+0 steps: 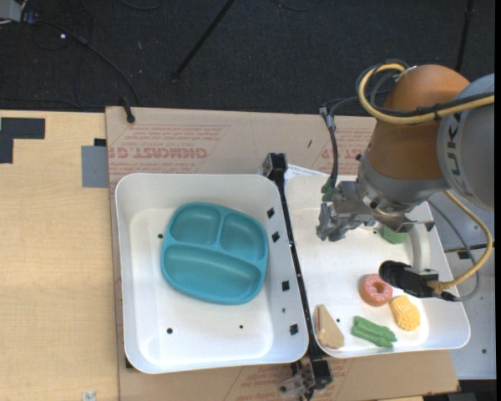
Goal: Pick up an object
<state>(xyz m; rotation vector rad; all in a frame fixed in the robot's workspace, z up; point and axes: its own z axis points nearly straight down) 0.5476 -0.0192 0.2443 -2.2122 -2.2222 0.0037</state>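
Note:
My gripper (334,228) hangs over the upper left part of the right bin (321,266), above bare bin floor. Nothing shows between its fingers. In the right bin's lower half lie a pink donut (375,289), a yellow corn cob (405,312), a green bean pod (373,332) and a tan sandwich wedge (328,327). A green item (393,235) peeks out from under the arm at the bin's right side, mostly hidden. The toys lie below and to the right of the gripper, apart from it.
A teal divided plate (215,252) lies in the left bin (142,307). A black divider (288,257) runs between the two bins. A black cable part (407,278) hangs over the right bin near the donut.

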